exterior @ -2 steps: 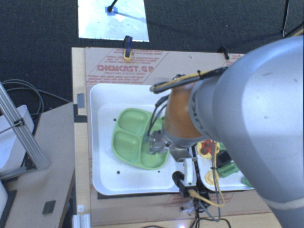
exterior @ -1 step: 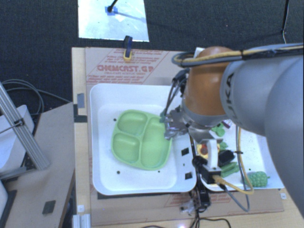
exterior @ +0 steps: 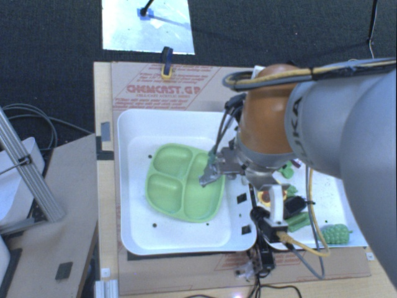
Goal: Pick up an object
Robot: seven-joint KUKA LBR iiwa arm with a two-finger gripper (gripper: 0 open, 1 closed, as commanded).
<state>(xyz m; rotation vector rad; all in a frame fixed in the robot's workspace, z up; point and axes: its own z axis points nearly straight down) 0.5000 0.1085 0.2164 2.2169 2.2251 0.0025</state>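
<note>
A light green divided plate [exterior: 180, 182] lies in the left white bin [exterior: 139, 135], a little right of its middle. My gripper [exterior: 209, 174] hangs over the plate's right rim, pointing down and left from the orange-banded wrist. The arm covers much of the right bin [exterior: 338, 207], where small objects peek out: a green bumpy toy [exterior: 335, 233], a green stick-shaped piece [exterior: 296, 222] and an orange and white item [exterior: 271, 197].
A brown cardboard sheet [exterior: 164, 85] lies under the bins at the back, with a yellow and blue clamp [exterior: 166, 64] on its far edge. A shiny metal plate [exterior: 146, 17] sits further back. Cables hang off the bench's front edge [exterior: 273, 259].
</note>
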